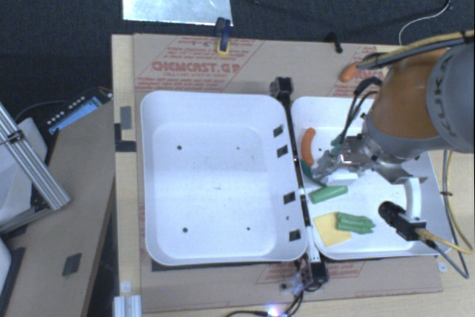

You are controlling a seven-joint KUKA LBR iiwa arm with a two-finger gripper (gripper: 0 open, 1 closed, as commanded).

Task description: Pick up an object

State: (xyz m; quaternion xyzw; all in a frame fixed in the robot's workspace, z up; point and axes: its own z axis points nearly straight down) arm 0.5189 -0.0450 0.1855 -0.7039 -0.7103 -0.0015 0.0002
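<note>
We see gripper low in right bin, grip state unclear to us. Green stick just below it, long axis roughly left-right; orange stick just up-left.

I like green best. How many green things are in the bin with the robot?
2. One green stick lies just below the gripper; one bumpy green piece rests beside the yellow block. The arm may hide more.
</note>
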